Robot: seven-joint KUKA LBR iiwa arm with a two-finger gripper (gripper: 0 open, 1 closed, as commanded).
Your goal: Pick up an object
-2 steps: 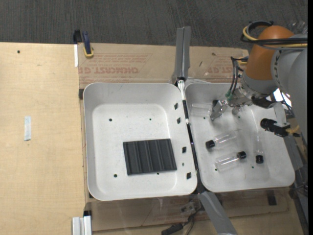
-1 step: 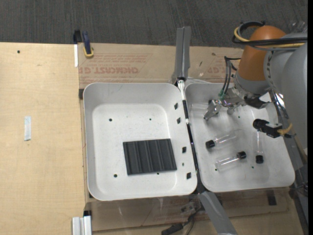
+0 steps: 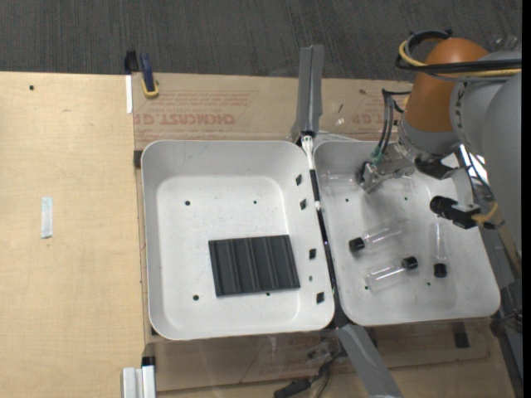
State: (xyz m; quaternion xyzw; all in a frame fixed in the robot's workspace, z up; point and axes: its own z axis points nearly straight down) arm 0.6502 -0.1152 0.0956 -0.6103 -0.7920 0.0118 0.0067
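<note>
Here three clear tubes (image 3: 375, 239) lie flat, differently angled.

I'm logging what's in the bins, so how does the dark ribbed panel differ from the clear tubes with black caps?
The flat dark ribbed rectangular panel is opaque and much larger; each small clear plastic tube with a black cap is see-through and slim. The panel lies in the left white bin, the tubes in the right white bin. All lie flat.

Ribbed pad (image 3: 253, 264) in left bin (image 3: 166, 172), three vials (image 3: 390, 274) in right bin (image 3: 473, 305)
</note>
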